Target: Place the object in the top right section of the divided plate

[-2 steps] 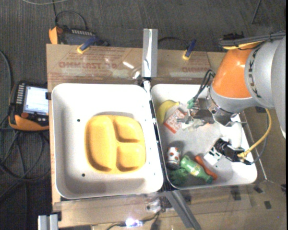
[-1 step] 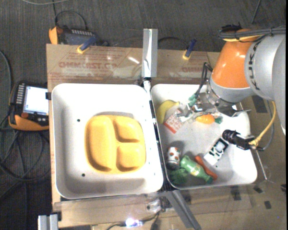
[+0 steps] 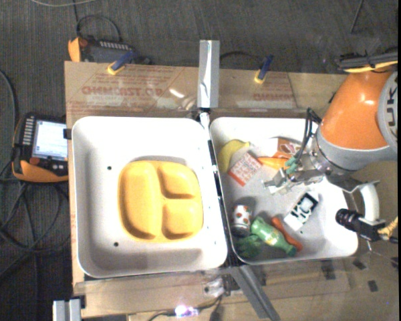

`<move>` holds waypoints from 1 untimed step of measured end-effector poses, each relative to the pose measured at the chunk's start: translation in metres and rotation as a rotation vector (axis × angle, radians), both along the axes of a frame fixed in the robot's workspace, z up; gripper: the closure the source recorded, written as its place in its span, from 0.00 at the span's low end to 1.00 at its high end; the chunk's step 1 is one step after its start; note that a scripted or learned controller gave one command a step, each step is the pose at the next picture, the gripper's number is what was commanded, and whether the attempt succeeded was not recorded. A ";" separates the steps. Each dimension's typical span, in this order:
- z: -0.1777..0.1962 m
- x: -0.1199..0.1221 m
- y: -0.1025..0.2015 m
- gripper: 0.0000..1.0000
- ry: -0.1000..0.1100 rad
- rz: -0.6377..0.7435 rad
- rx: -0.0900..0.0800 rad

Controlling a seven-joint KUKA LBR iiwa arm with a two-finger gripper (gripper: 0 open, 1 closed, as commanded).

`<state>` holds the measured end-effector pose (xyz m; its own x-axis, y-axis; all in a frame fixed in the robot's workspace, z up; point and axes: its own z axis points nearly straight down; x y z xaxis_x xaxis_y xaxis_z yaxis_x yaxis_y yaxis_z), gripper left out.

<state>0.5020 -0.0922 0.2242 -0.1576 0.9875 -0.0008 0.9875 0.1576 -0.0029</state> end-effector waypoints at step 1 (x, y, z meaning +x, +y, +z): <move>0.099 -0.017 0.086 1.00 -0.003 0.114 0.000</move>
